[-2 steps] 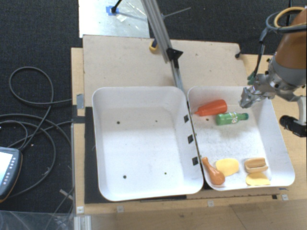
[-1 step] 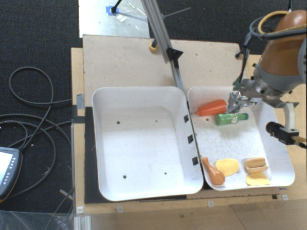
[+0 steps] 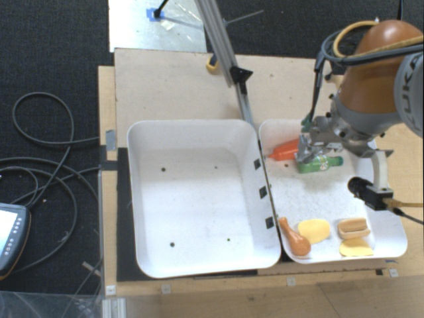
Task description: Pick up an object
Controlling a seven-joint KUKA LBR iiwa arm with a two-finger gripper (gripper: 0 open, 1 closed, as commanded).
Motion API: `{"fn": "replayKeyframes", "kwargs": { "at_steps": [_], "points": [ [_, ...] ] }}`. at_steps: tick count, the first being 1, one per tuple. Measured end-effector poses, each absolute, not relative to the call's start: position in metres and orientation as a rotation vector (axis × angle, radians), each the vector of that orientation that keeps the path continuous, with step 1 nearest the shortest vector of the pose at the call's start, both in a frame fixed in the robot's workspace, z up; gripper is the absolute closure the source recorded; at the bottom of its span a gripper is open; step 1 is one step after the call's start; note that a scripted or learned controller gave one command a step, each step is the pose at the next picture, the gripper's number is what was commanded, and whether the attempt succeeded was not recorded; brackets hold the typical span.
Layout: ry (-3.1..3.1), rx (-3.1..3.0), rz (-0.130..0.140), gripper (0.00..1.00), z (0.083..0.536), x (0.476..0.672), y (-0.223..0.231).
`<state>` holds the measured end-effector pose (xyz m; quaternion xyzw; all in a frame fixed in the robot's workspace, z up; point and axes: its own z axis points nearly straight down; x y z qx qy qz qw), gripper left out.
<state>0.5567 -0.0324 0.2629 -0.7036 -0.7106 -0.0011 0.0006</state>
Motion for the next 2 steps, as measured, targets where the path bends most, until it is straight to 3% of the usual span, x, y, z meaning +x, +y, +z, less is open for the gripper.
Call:
{"fn": "replayKeyframes", "kwargs": {
  "at_steps": [2],
  "points": [
    [-2.231,-2.208,-0.003,1.0,0.252,0.526,0.059]
  ]
}}
